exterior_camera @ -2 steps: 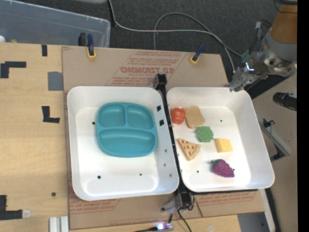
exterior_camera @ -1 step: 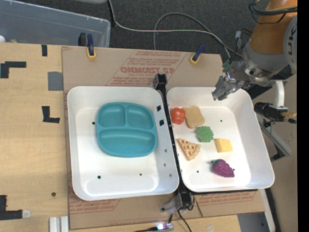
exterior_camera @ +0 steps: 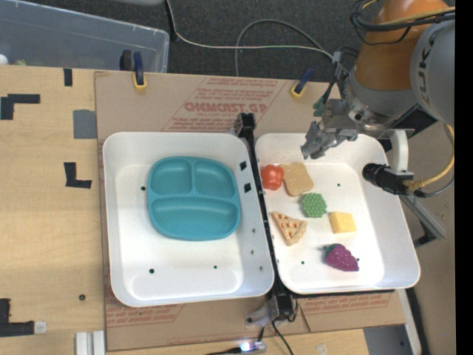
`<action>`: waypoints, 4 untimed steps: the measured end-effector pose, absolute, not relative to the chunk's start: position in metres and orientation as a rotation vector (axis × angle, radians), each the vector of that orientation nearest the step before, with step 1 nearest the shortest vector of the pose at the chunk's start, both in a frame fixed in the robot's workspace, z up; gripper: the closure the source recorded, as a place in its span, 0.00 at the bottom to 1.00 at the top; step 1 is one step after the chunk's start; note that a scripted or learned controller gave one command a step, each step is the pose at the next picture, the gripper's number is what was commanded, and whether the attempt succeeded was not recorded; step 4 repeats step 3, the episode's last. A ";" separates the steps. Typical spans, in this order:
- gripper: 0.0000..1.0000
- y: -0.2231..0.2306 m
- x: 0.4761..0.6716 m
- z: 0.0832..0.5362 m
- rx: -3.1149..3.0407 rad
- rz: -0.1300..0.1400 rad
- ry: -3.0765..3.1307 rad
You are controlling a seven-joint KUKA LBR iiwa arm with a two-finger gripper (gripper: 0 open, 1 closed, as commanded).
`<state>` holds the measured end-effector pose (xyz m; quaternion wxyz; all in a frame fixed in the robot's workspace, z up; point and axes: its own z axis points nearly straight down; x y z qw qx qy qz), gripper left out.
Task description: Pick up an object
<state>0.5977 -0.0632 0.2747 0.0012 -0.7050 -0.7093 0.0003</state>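
Six toy foods (exterior_camera: 313, 204) mid right bin (exterior_camera: 392, 268), pincer (exterior_camera: 316, 146) above far rim

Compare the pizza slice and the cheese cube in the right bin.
The pizza slice is a tan triangle with red spots; the cheese cube is a plain yellow block. The pizza slice lies near the bin's left wall, the cheese cube further right. Both rest in the right bin, untouched.
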 end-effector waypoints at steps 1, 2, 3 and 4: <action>1.00 -0.013 0.587 0.275 -2.213 0.002 -2.226; 1.00 0.027 0.565 0.266 -2.214 0.004 -2.225; 1.00 0.080 0.544 0.246 -2.212 0.006 -2.226; 1.00 0.080 0.544 0.246 -2.212 0.006 -2.226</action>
